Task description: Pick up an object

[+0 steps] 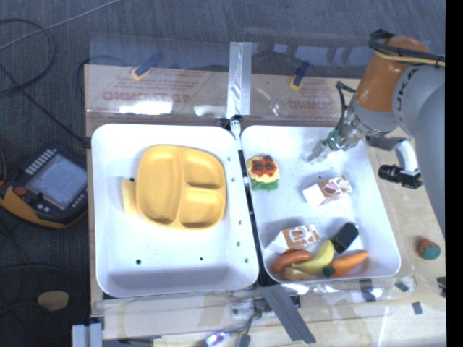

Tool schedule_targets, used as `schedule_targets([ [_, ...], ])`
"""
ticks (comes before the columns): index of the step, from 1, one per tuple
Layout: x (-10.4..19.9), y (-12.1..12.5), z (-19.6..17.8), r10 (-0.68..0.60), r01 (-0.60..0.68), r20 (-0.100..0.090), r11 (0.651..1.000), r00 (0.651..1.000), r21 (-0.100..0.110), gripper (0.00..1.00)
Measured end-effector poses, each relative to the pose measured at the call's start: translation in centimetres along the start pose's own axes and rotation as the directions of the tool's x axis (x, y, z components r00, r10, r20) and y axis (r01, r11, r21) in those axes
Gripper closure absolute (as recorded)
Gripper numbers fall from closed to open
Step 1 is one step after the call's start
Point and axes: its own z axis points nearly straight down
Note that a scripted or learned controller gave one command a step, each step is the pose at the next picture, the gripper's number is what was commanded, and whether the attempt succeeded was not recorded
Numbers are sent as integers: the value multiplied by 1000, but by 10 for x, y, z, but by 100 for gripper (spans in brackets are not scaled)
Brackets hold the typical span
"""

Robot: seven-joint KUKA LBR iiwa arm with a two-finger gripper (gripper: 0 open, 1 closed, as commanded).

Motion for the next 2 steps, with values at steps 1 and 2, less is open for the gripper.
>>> schedule_targets([
  [1, 2, -1, 1, -1, 1, -9, 1000, 1000, 8, 0],
  [2, 8, -63, 7, 2, -2, -7, 1000, 1000, -6, 0],
])
